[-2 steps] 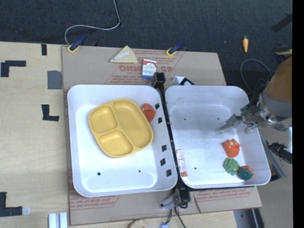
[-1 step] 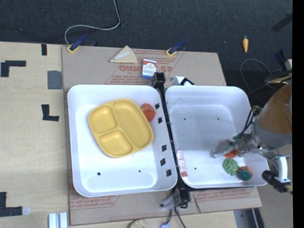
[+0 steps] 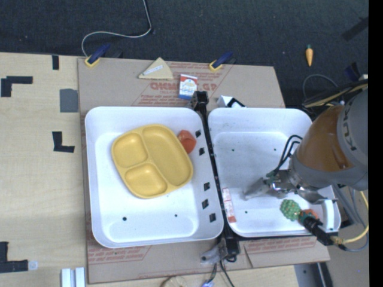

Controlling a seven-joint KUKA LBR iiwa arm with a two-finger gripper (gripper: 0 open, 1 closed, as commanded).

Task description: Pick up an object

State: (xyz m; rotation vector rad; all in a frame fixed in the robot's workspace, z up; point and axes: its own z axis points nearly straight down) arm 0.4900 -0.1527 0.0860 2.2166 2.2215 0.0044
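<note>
Camera view: 2 bins; 1 yellow tray (image 3: 152, 161), 1 red object (image 3: 188, 140), 1 green object (image 3: 290, 208); gripper (image 3: 254, 190) state unclear.

- The arm (image 3: 335, 145) was cut off by the right edge, so its upper links could not be seen.
- The jaws were too small and blurred against the right bin (image 3: 257, 121) to tell their spread.
- The arm's bulk hid the right bin's far right wall.
- The red object (image 3: 187, 140) lay partly tucked behind the yellow tray (image 3: 151, 159); its kind could not be told.
- The small box (image 3: 188, 86) on the cardboard (image 3: 119, 85) bore print too blurred to read.
- The orange item (image 3: 309, 55) was too small to identify.
</note>
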